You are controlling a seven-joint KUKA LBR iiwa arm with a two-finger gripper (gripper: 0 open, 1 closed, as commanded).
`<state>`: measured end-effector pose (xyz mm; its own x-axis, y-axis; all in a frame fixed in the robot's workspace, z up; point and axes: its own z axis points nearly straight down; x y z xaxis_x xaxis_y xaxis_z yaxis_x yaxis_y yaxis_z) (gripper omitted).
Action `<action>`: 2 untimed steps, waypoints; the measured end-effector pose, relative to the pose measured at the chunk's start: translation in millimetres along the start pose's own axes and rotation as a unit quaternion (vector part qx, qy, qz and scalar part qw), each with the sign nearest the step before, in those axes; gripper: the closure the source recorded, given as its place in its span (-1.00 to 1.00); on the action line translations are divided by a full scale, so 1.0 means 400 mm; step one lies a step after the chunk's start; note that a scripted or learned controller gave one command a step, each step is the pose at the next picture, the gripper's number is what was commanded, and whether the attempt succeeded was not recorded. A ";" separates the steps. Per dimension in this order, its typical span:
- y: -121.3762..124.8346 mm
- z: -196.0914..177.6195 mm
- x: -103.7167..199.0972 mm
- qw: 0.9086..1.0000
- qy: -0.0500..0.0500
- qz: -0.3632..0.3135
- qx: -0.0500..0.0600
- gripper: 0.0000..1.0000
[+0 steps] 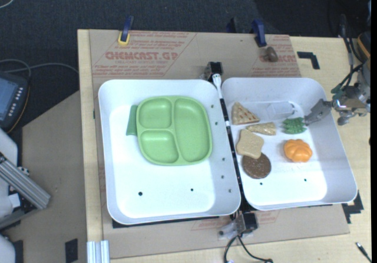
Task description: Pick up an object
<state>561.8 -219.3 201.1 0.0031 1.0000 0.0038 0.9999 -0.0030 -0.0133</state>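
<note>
The right bin (330, 182) holds several toy foods: a triangular sandwich slice (243, 113), a small tan piece (261, 129), a bread slice (250, 145), a round brown cookie (257, 166), an orange pumpkin-like piece (297, 150) and a green leafy piece (293, 126). A clear plastic item (280, 108) lies near the bin's back. My gripper (314, 115) reaches in over the bin's right rim, its tip just right of the green piece and slightly above it. Nothing is visibly held.
The left bin (118, 191) holds a green divided plate (174, 129) lying on a darker green item (131, 120). Clamps (124, 37) sit at the back of the cardboard-covered bench. The arm's wrist (353, 100) hangs at the right edge.
</note>
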 end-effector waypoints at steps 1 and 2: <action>0.008 -0.017 0.001 1.000 -0.002 -0.002 -0.006 -1.00; 0.010 0.141 -0.005 1.000 -0.001 -0.001 -0.003 -1.00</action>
<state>565.0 -221.1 144.5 0.0001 1.0000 0.0026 1.0000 -0.0001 -0.0074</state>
